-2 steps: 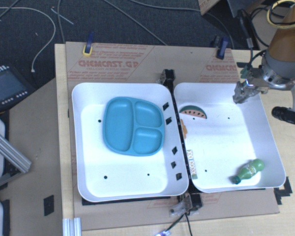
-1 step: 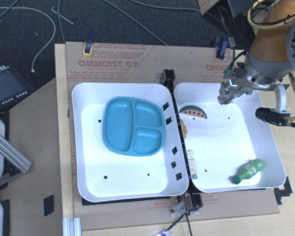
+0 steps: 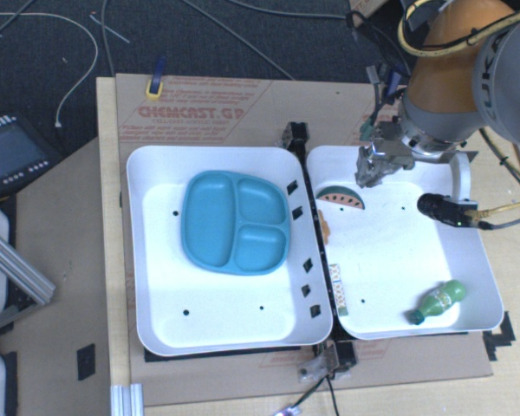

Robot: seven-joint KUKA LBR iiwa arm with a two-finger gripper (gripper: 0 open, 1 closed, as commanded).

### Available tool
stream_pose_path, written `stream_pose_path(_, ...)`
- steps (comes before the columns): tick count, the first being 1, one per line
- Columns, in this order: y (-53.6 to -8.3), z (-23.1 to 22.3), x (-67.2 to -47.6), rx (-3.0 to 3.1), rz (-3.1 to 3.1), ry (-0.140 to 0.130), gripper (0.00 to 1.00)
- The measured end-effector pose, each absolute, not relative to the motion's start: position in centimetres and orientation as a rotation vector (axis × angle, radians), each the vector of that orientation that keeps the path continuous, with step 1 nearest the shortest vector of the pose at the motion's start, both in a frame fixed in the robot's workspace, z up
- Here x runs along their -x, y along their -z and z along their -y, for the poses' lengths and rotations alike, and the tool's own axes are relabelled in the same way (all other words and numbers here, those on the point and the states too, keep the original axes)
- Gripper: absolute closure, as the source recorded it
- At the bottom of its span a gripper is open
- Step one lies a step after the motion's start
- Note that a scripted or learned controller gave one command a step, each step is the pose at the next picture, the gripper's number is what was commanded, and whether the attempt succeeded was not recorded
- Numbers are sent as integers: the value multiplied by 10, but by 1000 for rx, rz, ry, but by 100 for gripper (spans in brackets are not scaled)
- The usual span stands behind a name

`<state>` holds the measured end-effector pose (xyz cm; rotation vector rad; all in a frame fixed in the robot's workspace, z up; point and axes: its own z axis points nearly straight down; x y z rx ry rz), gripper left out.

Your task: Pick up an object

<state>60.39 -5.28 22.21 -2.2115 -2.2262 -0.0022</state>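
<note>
A tan desk (image 3: 113, 232) on dark carpet carries two white bins. The left bin (image 3: 147, 258) holds a blue tray (image 3: 236, 222). In the right bin (image 3: 390, 267), the hand (image 3: 370, 173) hovers just beside a watermelon slice (image 3: 341, 199); a green bottle (image 3: 437, 302) lies well apart.

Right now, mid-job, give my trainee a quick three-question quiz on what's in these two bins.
1. True or false: the blue divided plate lies in the right bin.
2. Which object is nearest the gripper? A) green bottle B) watermelon slice C) blue divided plate
3. Fill in: the green bottle lies near the right bin's ____ right corner.

Key: 1 false, it lies in the left bin; 2 B; 3 front (nearest the camera).
</note>
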Motion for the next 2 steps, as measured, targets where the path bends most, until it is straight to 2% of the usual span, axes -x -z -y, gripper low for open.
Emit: stream_pose_path(2,-220,-39,-552,2212,2223,-2,100)
